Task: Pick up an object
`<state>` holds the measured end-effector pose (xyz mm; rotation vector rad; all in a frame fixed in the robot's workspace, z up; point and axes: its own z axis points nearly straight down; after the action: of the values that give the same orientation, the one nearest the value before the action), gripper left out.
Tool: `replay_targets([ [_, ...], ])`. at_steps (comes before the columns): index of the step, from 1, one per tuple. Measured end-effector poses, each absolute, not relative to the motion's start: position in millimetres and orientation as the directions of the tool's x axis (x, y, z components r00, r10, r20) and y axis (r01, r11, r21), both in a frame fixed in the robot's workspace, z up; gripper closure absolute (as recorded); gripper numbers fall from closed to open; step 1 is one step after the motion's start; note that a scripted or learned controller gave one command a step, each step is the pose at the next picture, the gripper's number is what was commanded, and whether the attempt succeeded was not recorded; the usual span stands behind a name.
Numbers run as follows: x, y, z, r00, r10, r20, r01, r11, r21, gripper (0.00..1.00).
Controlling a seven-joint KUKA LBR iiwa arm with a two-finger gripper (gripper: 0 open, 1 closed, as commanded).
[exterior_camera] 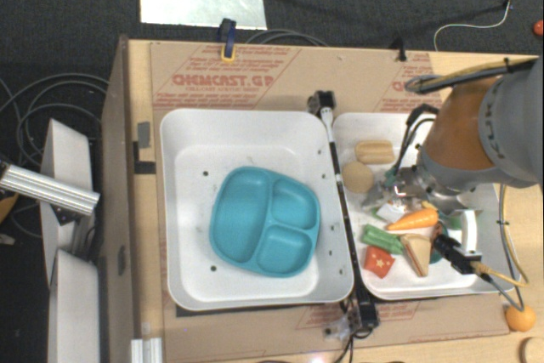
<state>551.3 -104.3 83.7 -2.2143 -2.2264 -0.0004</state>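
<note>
Saw the gripper [393,193] down low in the right bin [374,285]; could not tell if open or shut. Found a carrot [413,219] just under it, with a green piece [382,235], a red piece [379,263] and a wedge [416,253] a bit further down. Spotted a tan bun [375,152] just above it and a blue plate [265,221] well off to its left in the other bin [183,183].

"CHEMCAST GP" in red letters on brown board [223,81] behind bins; same print partly visible at right, unreadable
</note>
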Motion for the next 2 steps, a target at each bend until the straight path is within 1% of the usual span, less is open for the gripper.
replay_targets([
  [1,539.0,-130,84,0.000,1.000,0.000,1.000,0.000,0.000,0.00],
  [2,576.1,-132,85,-0.005,1.000,-0.001,1.000,0.005,0.006,0.00],
])
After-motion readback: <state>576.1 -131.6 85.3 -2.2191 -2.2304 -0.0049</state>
